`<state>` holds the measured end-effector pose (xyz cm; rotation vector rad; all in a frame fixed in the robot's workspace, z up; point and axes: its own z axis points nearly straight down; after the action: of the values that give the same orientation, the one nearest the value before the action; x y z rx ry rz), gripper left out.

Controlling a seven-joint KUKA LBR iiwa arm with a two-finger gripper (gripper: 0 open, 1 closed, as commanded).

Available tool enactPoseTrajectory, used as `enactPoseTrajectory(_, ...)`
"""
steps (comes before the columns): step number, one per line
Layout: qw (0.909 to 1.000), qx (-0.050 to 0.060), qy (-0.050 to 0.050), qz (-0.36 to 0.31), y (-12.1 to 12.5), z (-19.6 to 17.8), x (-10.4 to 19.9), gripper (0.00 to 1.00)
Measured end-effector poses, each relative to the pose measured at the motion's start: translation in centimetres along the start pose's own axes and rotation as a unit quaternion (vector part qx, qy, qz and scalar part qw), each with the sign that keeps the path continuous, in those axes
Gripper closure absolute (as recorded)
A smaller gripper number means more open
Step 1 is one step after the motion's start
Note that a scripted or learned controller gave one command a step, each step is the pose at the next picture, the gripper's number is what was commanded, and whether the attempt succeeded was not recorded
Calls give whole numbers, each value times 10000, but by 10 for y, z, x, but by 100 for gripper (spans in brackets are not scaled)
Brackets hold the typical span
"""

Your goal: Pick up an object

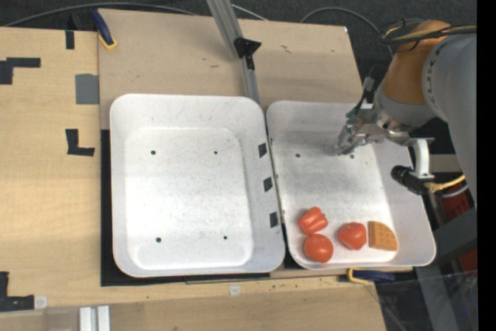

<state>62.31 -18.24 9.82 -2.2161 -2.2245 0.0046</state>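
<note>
From my remote seat the table [178,66] is the biggest thing in view, a pale wood top carrying two shallow white bins side by side. The left bin [124,167] sits bare-floored; the right bin [325,167] holds everything worth taking, all crowded into its near end. I judge that is simply where loose pieces have settled, against the near rim.

The arm [442,81] reaches in from the right, its orange band above the wrist, and it hangs over the far right part of the right bin. The hand [350,142] is low over bare floor there — well apart from the cluster, with nothing between its tips that I can see. Whether it is spread or pressed together I cannot tell; the tips are too small and dark against the speckled floor.

The candidates, by size: a red pepper [312,220], a red tomato [318,248] just near of it and touching or nearly so, a second red piece [352,236] to the right, and a tan waffle-like biscuit [381,236] beside that, close to the right wall.

My judgement: no pick is under way yet — the hand must travel toward the near end first.
</note>
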Motion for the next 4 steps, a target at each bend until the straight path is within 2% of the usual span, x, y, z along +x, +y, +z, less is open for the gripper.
enactPoseTrajectory(1,10000,-34,3,10,-4,-46,6,100)
enactPoseTrajectory(2,10000,-44,0,4,7,-99,11,100)
enactPoseTrajectory(3,10000,-20,7,12,7,-111,11,100)
enactPoseTrajectory(4,10000,-14,11,-12,18,-109,64,100)
